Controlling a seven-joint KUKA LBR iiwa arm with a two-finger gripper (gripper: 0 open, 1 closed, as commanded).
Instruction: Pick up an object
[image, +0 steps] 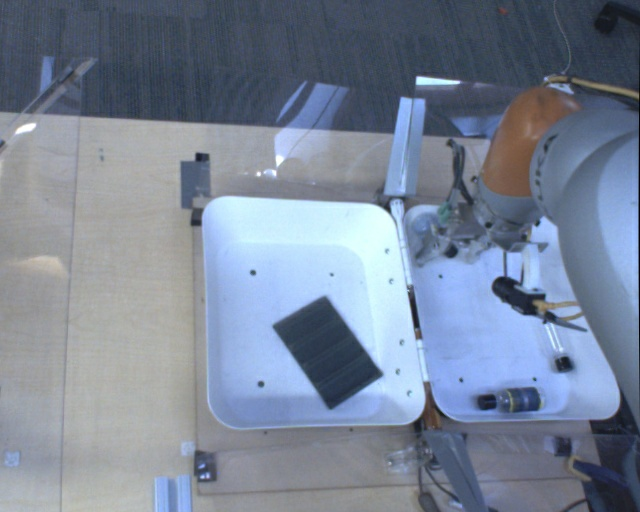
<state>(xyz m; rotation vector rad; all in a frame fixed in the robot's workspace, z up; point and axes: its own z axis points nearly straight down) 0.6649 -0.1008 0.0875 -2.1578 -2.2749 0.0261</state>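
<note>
The pale wooden desk (100, 300) carries two white bins. The grey arm (590, 180) reaches over the right bin (470, 340). In the left bin (230, 235) a flat dark grey slab (327, 351), ribbed with fine lines, lies skewed near the front wall. The gripper (440, 238) sits low at the right bin's far left corner; whether it is open or closed cannot be told. A small dark cylinder (510, 401) with a brownish band lies by that bin's front edge, any print too small to read.

Grey arm (600, 210) bent, wrist (498, 205) angled down
</note>
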